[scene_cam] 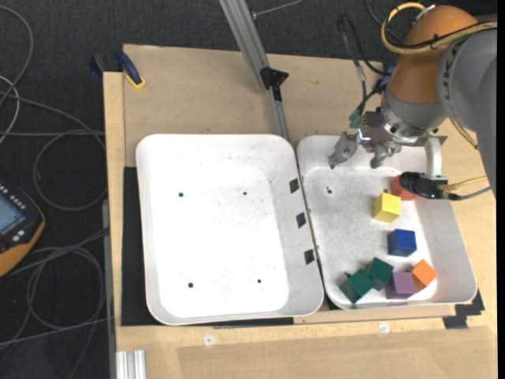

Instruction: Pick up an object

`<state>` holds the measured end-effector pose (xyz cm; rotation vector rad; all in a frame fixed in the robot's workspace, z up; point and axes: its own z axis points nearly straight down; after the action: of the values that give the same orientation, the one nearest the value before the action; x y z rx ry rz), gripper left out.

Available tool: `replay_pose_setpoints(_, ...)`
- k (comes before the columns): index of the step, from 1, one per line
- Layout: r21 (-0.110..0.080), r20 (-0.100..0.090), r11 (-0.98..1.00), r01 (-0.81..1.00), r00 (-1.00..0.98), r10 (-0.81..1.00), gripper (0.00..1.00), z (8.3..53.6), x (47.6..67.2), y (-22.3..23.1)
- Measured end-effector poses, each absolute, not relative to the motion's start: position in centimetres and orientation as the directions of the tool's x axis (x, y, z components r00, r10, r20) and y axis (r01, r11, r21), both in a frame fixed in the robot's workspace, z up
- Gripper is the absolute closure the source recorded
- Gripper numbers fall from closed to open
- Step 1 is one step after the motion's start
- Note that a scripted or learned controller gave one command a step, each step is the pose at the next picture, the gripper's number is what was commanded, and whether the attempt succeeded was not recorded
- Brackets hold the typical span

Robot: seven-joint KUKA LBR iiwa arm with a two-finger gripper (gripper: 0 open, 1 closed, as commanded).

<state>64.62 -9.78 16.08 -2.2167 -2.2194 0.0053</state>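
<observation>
Arm [442, 61] bent down from right, jaws spread, nothing between.

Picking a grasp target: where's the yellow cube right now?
In the camera view, the yellow cube lies in the right bin, right of its centre, above the blue cube and below the claw.

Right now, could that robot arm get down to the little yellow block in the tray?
Probably yes. The gripper hangs open over the far end of the right bin, and the yellow block lies apart from the other blocks with nothing on top of it.
</observation>
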Motion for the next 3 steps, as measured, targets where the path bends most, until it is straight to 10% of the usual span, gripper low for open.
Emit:
replay_pose_setpoints(1, -0.007, 0.001, 0.0, 1.0, 0.0, 1.0, 0.0, 9.7, 64.7, -9.8)
replay_pose_setpoints(2, 0.002, 0.001, 0.001, 1.0, -0.001, 1.0, 1.0, 11.4, 65.0, -9.8)
replay_pose_setpoints(3, 0.007, -0.001, -0.001, 1.0, 0.001, 1.0, 1.0, 16.6, 64.6, -10.6)
